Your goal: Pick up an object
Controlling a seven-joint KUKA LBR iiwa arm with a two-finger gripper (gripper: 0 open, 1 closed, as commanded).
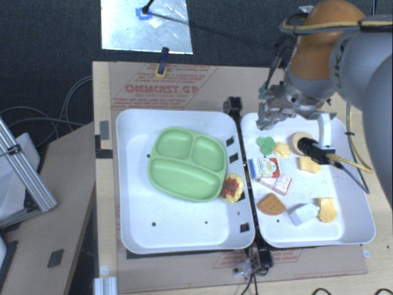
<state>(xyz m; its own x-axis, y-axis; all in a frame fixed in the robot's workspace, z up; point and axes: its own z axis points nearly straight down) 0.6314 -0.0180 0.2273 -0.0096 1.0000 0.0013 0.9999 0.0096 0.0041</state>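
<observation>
While the gripper (265,123), its grip state impossible to tell, is hovering just above the green piece (266,144), neighbouring crowded toys are risking a missed or doubled grab.

Right white bin (362,226) holds my candidates, all lying loose. Small green leaf-shaped toy (266,145) near the back left, a pale yellow chunk (282,150) just beside it. Red, white and blue printed carton (265,167) lies flat, with a small red packet (282,184) touching its front corner. Round brown cookie-like piece (271,205) in front of those. Grey-white block (302,214) beside a yellow ridged piece (327,209). Yellow wedge (309,165) mid-bin. In the left white bin (132,226), a red-and-yellow toy (233,187) against a green divided plastic plate (186,165).
</observation>
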